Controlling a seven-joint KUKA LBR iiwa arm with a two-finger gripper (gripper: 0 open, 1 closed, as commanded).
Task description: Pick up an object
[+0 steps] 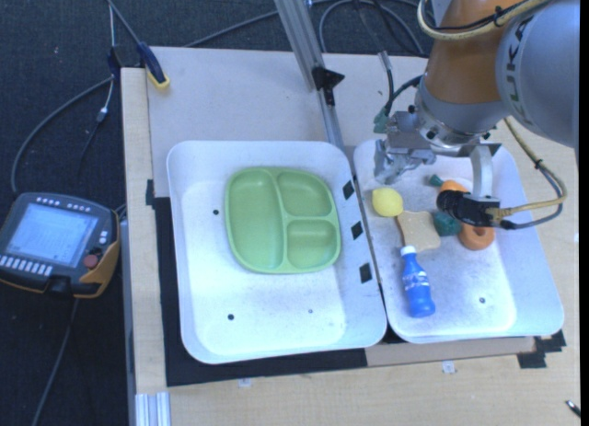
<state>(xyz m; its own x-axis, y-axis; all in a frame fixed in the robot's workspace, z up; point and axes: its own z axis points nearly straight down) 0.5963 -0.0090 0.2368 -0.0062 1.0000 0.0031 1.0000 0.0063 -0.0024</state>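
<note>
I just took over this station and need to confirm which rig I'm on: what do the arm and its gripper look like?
One arm with smooth rounded grey housings and a wide orange band above the wrist. Dark letters, part of the KUKA name, run along the grey housing. Yellow and black cables loop around the wrist. The gripper is a small grey metal unit with a teal part on its side.

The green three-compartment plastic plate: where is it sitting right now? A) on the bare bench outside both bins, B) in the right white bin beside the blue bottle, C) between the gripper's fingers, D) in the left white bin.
D: the green three-compartment plastic plate lies flat in the left white bin, while the blue bottle lies in the right white bin, and the gripper is over that right bin.
</note>
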